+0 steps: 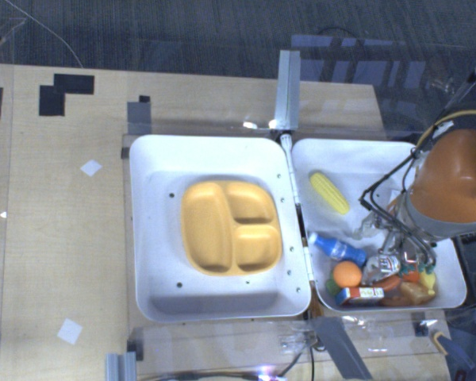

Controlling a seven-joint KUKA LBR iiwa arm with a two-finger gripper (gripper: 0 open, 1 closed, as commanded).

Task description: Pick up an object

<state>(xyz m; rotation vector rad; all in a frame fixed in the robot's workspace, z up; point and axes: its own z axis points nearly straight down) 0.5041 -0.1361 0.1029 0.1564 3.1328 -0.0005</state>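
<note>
The right bin (pixel 357 155) holds a yellow corn cob (pixel 329 193) near its middle, a blue bottle (pixel 339 249) lying on its side, and an orange ball (pixel 347 274) near the front. A red-and-white item (pixel 361 294) and other small toys (pixel 408 290) lie along the front wall. My gripper (pixel 393 262) reaches down into the front right part of this bin, right over the small toys. The arm's orange band (pixel 456 177) and cables hide the fingers.
The left bin (pixel 147 213) holds a yellow sectioned tray (pixel 228 226) in its middle. A metal divider post (pixel 287 94) stands at the back between the bins. Wooden bench top (pixel 55 213) spreads to the left.
</note>
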